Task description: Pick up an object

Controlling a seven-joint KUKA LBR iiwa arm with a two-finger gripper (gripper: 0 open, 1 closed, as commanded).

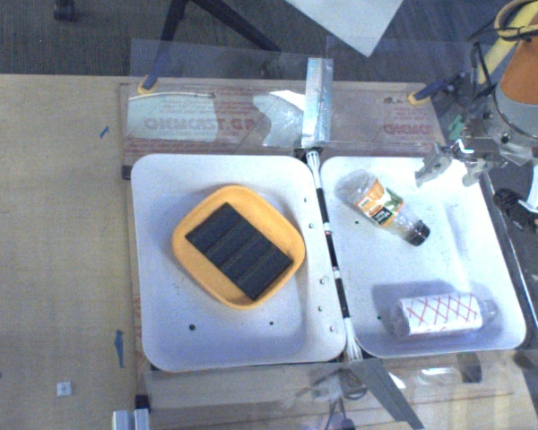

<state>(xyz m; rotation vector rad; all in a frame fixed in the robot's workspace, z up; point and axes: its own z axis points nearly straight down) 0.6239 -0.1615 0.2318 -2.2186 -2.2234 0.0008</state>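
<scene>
You have two white bins side by side on the table, and the divider between them is your best reference. Left of the divider, the left bin holds a yellow dish with a dark ribbed pad lying in it, tilted so its corners point toward the bin's edges. The dish sits near the bin's middle, well apart from the divider.

Right of the divider, the right bin holds two things. A small clear bottle with an orange-and-green label and a dark cap lies on its side in the far half, its cap end pointing away from the divider. In the near half, a clear package with a red crisscross pattern lies flat, lengthwise across the bin, apart from the bottle.

The tool hangs over the far right corner of the right bin, farther from the divider than the bottle and touching neither thing. Its two pale fingers stand apart with nothing between them. Above it you can see the arm's orange band.
</scene>
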